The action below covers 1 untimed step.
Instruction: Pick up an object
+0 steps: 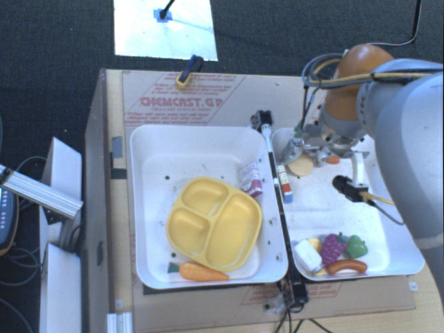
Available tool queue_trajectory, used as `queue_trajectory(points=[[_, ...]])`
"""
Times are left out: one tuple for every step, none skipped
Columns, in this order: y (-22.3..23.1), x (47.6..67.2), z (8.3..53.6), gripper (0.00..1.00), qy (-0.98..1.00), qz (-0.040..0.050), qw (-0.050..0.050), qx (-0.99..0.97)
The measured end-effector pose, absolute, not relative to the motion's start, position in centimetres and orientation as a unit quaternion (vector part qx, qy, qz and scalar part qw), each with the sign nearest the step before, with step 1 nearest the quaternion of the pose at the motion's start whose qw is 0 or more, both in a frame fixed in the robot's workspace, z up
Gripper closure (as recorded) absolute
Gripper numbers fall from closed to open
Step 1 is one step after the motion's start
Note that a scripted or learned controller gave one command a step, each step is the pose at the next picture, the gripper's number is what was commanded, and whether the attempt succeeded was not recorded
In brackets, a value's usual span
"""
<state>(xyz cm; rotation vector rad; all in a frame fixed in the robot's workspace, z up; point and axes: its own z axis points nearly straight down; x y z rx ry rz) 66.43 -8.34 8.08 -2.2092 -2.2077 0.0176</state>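
Note:
My gripper [309, 152] is low over the far left corner of the right bin [395, 245], under the arm's orange band. A flat tan round piece [301, 166] lies right below and beside it; whether they touch is unclear. A small orange bit [334, 160] shows just right of the gripper. Along the divider lies a white stick with red and blue ends [283, 182]. At the bin's near edge sit a white block [307, 254], purple grapes [334, 247], a green pepper [356, 245] and a red sausage [344, 266].
The left bin [149, 179] holds a yellow divided plate [214, 222], a carrot [201, 273] at its near edge and a small red-and-white packet [251, 178] by the divider. A black fitting with a yellow cable [349, 186] hangs over the right bin.

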Motion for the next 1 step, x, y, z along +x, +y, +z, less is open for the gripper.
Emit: queue_trajectory(points=[[-8.43,66.51,9.19,1.00,-0.708,0.0055,0.007,-0.706]])
